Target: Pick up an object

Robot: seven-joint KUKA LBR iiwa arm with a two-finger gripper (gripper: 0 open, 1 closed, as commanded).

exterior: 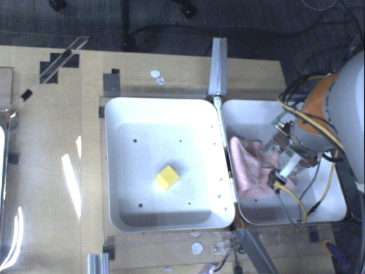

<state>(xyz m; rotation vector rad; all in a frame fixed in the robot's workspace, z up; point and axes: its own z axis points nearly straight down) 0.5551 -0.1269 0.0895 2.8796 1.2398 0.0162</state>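
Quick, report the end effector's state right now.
End effector: down in the right bin at the pink cloth; open, closed or holding cannot be told.

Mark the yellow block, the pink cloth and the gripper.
yellow block (167,177): camera view, top face, in the left bin.
pink cloth (246,165): camera view, middle of the folds, in the right bin.
gripper (272,163): camera view, tip over the cloth.

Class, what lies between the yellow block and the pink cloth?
In the camera view, bare bin floor, then the bins' adjoining rims, separate the yellow block from the pink cloth.
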